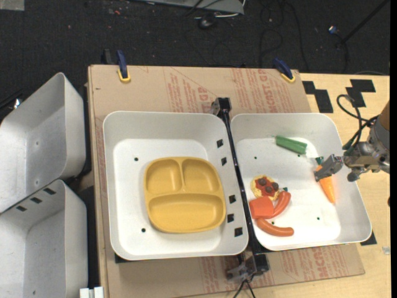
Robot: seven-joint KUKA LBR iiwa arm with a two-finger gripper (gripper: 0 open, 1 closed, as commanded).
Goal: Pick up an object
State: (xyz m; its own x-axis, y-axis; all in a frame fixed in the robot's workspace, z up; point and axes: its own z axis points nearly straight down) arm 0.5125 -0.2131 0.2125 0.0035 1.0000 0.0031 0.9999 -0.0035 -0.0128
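the gripper point(338, 166) sits at the right rim of the right bin point(291, 124), touching or just above the top of an orange carrot-shaped piece point(329, 189) that lies on the sloped right wall; whether it is clenched or released cannot be told. a green piece point(291, 144) lies near the back wall. near the divider sit a small pizza slice point(265, 185), a red-orange block point(262, 207) and two sausages point(275, 230), leaving bare floor between them and the carrot. the left bin point(162, 128) holds a yellow divided tray point(184, 194), with open margin all round it.
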